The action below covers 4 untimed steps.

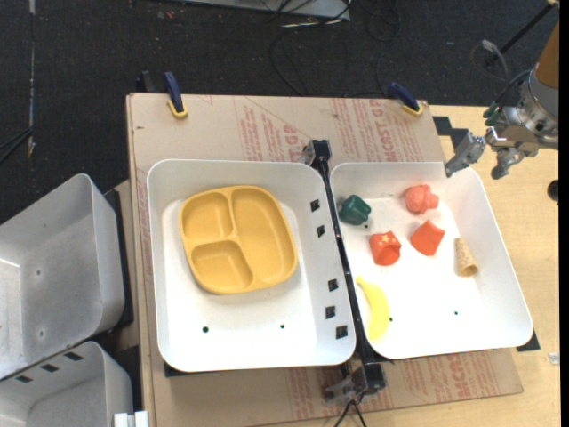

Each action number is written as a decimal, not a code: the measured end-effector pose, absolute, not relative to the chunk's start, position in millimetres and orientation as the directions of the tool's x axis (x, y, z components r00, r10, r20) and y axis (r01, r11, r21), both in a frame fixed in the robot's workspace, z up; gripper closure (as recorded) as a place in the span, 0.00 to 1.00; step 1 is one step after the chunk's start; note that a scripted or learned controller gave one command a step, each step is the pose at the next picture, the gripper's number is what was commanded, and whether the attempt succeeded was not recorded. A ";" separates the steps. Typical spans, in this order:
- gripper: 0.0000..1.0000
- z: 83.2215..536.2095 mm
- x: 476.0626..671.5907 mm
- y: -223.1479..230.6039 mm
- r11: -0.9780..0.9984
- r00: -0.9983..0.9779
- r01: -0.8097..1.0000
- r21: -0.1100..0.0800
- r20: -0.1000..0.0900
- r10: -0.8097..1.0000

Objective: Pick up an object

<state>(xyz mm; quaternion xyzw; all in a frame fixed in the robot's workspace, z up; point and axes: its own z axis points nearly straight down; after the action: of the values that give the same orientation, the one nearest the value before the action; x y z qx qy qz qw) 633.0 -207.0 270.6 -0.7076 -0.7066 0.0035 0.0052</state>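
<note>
- Right bin [498, 265] carries every candidate, and the hand [487, 155] hangs open and empty over its far right corner, well apart from all of them. A straight drop from there looks likely to meet rim or bare floor.
- Banana [374, 308] lies beside the divider wall; fingers coming down there could jam on that wall.
- Red blocks [385, 247] and [428, 237] sit near each other; a wide grip may shove one into the other.
- Pink lump [420, 197] looks rounded and might squirt free as the fingers squeeze.
- Green piece [355, 208] sits near the divider too, same hazard.
- Cone [465, 256], small and tapered, could roll away.
</note>
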 end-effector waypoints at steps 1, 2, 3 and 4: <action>0.00 278.4 635.2 -206.2 0.002 -0.002 1.000 0.001 -0.001 1.000; 0.00 221.3 625.3 -203.5 -0.001 0.001 1.000 -0.005 0.001 1.000; 0.00 178.6 627.0 -203.9 -0.001 0.001 1.000 -0.002 0.000 1.000; 0.00 114.4 626.5 -201.9 0.000 0.000 1.000 -0.005 0.001 1.000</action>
<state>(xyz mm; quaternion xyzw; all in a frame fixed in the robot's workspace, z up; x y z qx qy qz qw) 626.5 -201.9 114.4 -0.7073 -0.7069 0.0013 0.0020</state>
